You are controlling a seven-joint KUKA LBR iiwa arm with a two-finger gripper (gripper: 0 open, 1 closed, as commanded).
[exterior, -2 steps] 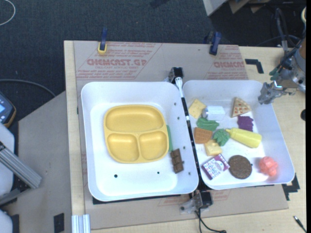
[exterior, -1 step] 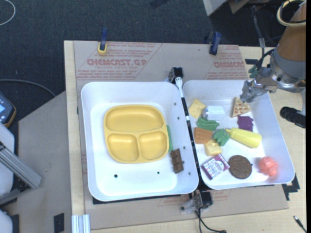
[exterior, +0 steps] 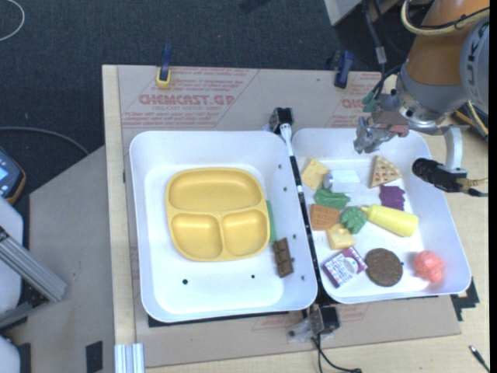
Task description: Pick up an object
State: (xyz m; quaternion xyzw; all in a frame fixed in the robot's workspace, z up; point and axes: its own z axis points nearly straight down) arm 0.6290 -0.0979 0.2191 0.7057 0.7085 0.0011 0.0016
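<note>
Camera view, tool [exterior: 371, 142] above right bin [exterior: 458, 243], pizza slice [exterior: 384, 172] beside, toy food crowded below

Robotics lab test bench, not home or kitchen. Industrial arm [exterior: 446, 49], grey with orange band, reached over right bin [exterior: 458, 239]; gripper [exterior: 377, 134] hung above bin's far edge. Below and left of gripper, bench was brown protective-film board [exterior: 194, 95] printed "CHEMCAST", held by blue clamps [exterior: 164, 67]. Two white bins sat side by side, joined by black brackets [exterior: 281, 119]. Toy plastic food [exterior: 392, 220] lay just below gripper. Loose cables [exterior: 326, 356], aluminium extrusion [exterior: 31, 266] far left, dark carpet [exterior: 116, 14] around.
</note>
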